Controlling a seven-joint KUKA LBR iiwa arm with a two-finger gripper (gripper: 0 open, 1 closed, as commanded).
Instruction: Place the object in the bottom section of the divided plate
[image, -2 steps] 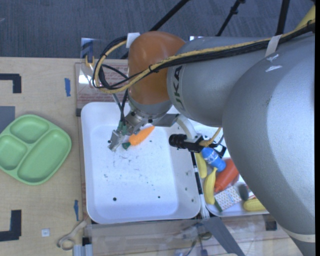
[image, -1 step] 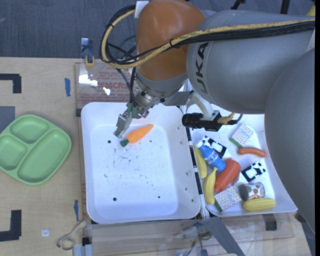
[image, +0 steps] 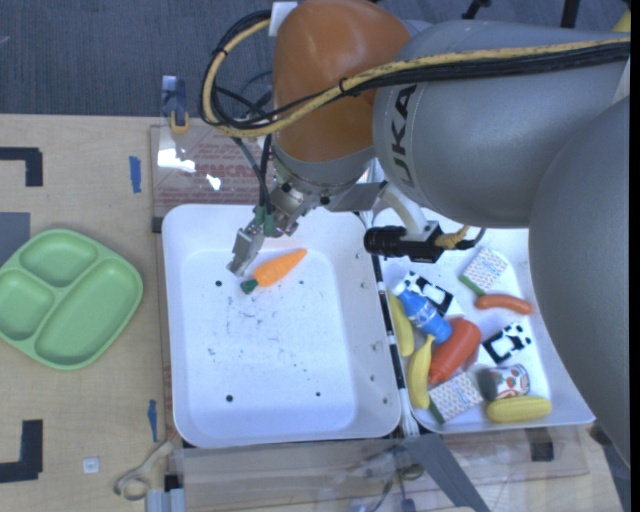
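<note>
Orange carrot (image: 277, 267) lies partly behind hand (image: 243, 260).

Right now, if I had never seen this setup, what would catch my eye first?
The huge grey arm with its orange band fills the top right, reaching down so its claw sits right beside a toy carrot in the left white bin. Next, the right bin crammed with colourful toy food. Last, a green divided plate lying alone on the wooden bench at far left.

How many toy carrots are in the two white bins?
1. The carrot lies in the left bin, beside the gripper. Others may be hidden under the arm.
</note>
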